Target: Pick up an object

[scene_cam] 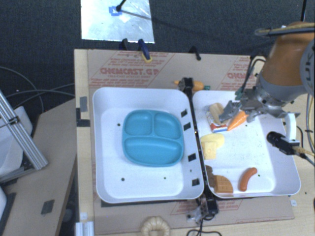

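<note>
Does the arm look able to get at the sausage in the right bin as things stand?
Probably yes. The sausage lies apart from the waffle on bare floor of the right bin, with nothing over it, and the gripper works in that same bin.

Blue divided plate [151,137] flat in the middle of the left bin [109,171]. Under both bins, printed cardboard sheet [128,70]. Beyond it, shiny square sheet [115,23] on dark carpet [39,33]. Metal rail [19,136] at far left.

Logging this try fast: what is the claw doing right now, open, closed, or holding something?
Claw: low in the right bin, at the orange carrot; open, closed or holding cannot be told from this view.
</note>
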Robot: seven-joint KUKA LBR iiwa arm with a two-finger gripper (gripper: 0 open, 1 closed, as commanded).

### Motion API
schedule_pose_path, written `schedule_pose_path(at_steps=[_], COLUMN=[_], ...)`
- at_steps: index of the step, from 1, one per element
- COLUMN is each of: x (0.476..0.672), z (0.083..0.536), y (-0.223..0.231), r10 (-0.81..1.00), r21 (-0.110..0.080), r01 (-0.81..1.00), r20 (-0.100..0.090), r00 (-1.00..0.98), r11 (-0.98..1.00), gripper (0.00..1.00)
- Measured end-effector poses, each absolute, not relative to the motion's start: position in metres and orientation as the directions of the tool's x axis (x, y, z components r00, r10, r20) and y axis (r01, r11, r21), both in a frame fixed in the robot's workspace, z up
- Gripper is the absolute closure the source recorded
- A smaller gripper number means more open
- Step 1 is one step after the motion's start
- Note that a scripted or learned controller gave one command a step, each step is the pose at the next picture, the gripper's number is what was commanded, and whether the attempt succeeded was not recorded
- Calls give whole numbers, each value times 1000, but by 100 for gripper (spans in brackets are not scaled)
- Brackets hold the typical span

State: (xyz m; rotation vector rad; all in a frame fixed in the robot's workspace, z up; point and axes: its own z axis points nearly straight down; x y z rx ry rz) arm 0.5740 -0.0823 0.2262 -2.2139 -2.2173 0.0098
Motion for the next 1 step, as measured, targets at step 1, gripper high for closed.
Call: schedule_pose_path(at_steps=[1], x=[576], z=[232], y=[-82], r10=[1000], r21=[2], r01=[1000], r20=[0], r00=[-3], r11=[3], gripper=[0])
